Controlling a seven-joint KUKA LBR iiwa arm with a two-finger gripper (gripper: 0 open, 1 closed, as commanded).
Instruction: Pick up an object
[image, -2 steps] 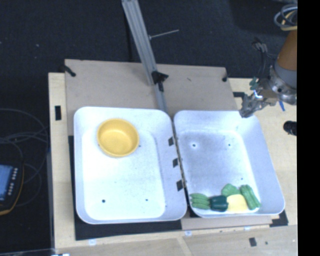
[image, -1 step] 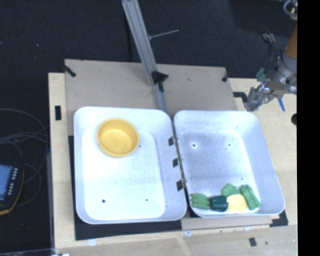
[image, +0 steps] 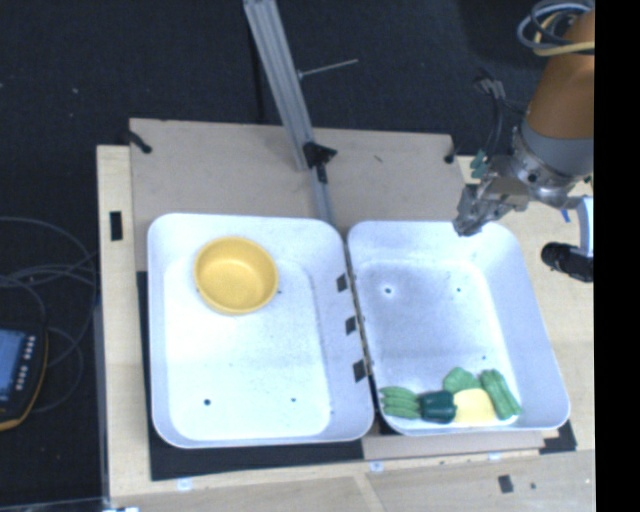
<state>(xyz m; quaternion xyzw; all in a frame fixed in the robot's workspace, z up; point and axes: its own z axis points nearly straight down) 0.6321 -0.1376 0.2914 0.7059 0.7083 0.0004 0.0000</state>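
Note:
A yellow bowl (image: 236, 275) sits in the upper left of the left bin (image: 250, 400). In the right bin (image: 440, 290), along its near edge, lies a cluster of small items: a green piece (image: 399, 401), a dark green block (image: 437, 406), a yellow piece (image: 474, 405) and green pieces (image: 500, 393) beside it. My gripper (image: 470, 224) hangs at the right bin's far right corner, far from the cluster, pointing down. Nothing shows between its fingers.
A grey metal post (image: 290, 100) slants across the back of the bench to the gap between the bins. Cables and a handheld pendant (image: 18, 375) lie off the bench at the left.

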